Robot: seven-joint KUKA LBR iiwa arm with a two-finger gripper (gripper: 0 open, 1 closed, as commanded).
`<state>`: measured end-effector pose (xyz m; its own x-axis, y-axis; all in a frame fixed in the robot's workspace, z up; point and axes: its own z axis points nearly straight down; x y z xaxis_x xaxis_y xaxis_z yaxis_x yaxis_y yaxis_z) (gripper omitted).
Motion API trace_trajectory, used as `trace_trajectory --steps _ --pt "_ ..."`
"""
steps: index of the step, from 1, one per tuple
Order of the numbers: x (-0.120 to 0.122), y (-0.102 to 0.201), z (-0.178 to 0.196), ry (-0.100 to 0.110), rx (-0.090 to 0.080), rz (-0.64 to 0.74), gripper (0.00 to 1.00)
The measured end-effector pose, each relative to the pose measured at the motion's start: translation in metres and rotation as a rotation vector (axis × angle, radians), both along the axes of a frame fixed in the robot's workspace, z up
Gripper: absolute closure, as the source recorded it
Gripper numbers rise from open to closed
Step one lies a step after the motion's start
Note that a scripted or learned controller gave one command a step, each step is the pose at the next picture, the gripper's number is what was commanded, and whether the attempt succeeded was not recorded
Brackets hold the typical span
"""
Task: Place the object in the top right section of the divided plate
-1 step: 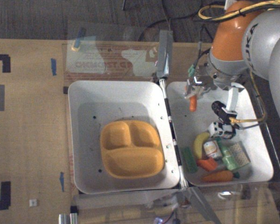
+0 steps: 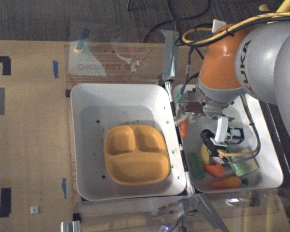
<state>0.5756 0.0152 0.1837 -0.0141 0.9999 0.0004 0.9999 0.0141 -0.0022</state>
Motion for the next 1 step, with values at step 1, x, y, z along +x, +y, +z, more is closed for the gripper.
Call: trace_trajectory --steps 1 --pt "-0.0891 0.0207 -0.0006 0.001 0.000 0.083 1.00"
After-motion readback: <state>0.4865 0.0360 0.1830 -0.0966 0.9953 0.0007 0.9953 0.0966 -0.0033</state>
